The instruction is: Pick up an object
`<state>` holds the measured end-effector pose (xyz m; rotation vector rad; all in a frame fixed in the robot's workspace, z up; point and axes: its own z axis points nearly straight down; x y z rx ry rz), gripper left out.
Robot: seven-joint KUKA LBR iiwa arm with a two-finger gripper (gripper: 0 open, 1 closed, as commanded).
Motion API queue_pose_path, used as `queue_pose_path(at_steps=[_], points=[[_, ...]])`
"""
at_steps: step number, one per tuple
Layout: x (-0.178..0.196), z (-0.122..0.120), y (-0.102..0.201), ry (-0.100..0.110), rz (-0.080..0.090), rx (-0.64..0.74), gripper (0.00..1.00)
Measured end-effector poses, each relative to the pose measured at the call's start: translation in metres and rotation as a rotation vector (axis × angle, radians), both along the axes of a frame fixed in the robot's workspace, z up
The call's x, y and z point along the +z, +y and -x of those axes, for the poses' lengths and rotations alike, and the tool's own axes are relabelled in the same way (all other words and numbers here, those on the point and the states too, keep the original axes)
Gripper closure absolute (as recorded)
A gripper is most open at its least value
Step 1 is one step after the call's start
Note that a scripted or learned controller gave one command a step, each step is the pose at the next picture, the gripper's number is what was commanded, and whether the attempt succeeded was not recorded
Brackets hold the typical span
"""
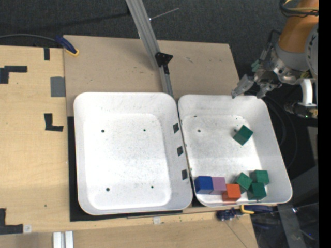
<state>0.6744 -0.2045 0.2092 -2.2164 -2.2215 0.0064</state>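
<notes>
The right bin holds several small blocks. A lone green block lies tilted near the bin's middle right. Along the front wall sit a blue block, a purple block, an orange block and three green blocks bunched in the corner. My gripper hangs over the bin's far right rim, well behind the lone green block. It is open, and nothing sits between its fingers.
The left bin stands beside the right one, the two rims touching. A slanted metal rail runs down to the gap between the bins. A blue and yellow clamp lies at the bench's far left. Cables hang at the right.
</notes>
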Motion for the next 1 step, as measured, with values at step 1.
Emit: queue_pose_path(at_steps=[1], points=[[-0.0552,0.0112,0.0024,0.002,0.0,0.0,0.0]])
